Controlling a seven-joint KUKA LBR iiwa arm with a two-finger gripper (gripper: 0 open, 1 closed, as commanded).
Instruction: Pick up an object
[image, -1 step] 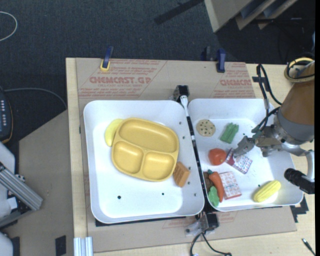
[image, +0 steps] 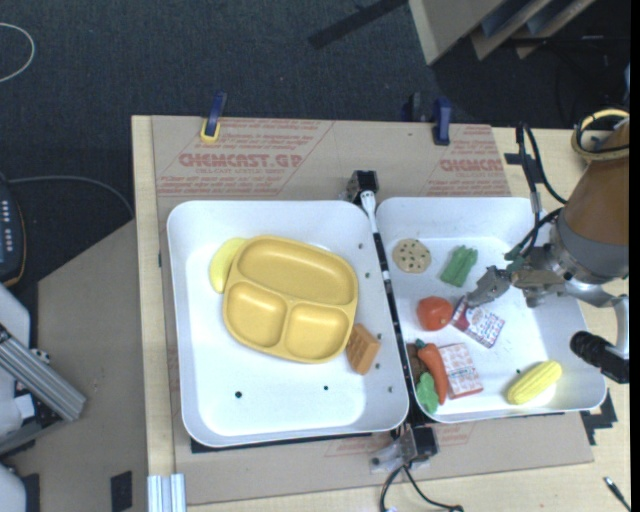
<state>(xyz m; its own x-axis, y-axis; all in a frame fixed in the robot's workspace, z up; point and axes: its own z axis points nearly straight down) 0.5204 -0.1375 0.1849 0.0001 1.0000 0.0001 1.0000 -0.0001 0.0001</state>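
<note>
Two white bins side by side on the counter (image: 150, 300). Left bin (image: 200, 330) holds a yellow divided plate (image: 290, 297) with three compartments, sitting mid-bin; a yellow banana-like piece (image: 222, 262) pokes out from under its upper left edge, touching it. A small brown waffle-like piece (image: 362, 349) lies just beside the plate's lower right corner, near the bin's right wall.

Right bin (image: 560, 400) holds the small stuff. Cookie (image: 411, 256) near the upper left, green pickle-like piece (image: 460, 265) just right of it, apart. Red tomato (image: 435, 313) in the middle. A red-and-white patterned packet (image: 480, 324) just right of the tomato, touching or nearly touching it. Below, a carrot (image: 431, 366) with a green leafy end lies along the bin's left wall, beside a second red-and-white packet (image: 460, 368). Yellow corn cob (image: 534, 381) at lower right, well apart from the rest.

Arm (image: 600, 215) reaches in from the right, grey with an orange section. Claw (image: 485, 291) is low over the right bin, tip just above the upper packet and right of the tomato, below the pickle. Cannot tell whether the claw is spread or pressed together; too small and blurred. Nothing visibly pinched in it. Every object rests on the bin floors.
</note>
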